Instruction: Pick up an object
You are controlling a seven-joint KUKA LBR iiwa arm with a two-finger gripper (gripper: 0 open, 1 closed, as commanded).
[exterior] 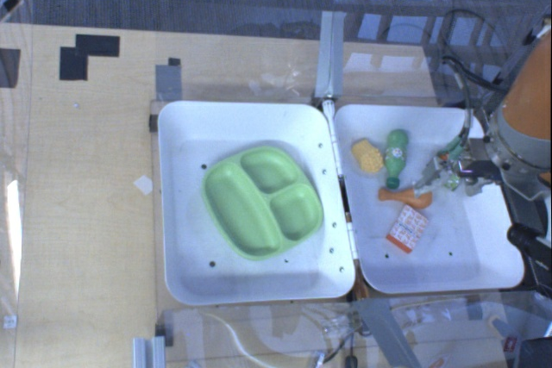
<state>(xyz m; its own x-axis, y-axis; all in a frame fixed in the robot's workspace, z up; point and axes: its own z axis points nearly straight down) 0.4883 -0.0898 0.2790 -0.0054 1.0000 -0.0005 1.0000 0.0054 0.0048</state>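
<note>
Well, from above the counter (86, 185) the two white bins sit side by side, and I'll take the green bottle (396, 156) in the right bin (483, 271) as my marker. The bottle lies near the middle of that bin's far half, its cap end pointing toward the near edge. Just to its left is a small yellow lump like a corn cob (368, 156), close but not touching. Just below the bottle's cap end lies an orange carrot-shaped piece (405, 197), and nearer still, below that, a small red-and-white packet (407, 229) lies flat on the bin floor. To the right of the bottle the gripper (450, 171) hangs low over the bin, near the carrot's right end; how wide its fingers stand I cannot tell. Well to the bottle's left, the left bin (181, 271) holds a green divided plate (261, 201).
</note>
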